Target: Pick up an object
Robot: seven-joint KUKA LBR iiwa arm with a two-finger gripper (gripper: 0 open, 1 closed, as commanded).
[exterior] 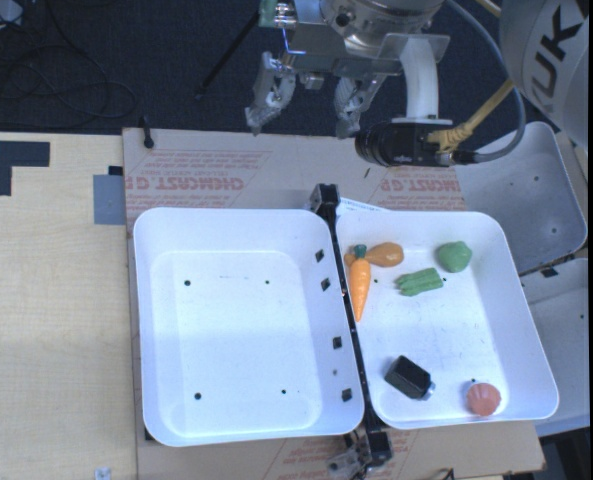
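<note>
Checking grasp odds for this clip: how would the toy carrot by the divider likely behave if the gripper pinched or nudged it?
The toy carrot looks like moulded plastic, so probably stiff and light. Its tapered, rounded body may slip from a pinch or roll if nudged. It lies against the right bin's inner wall, leaving little finger room there.

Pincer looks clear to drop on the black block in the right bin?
Probably yes. The pincer hangs open above the bins' far edge, and the black block lies alone in the right bin, apart from the red ball and the carrot.
</note>
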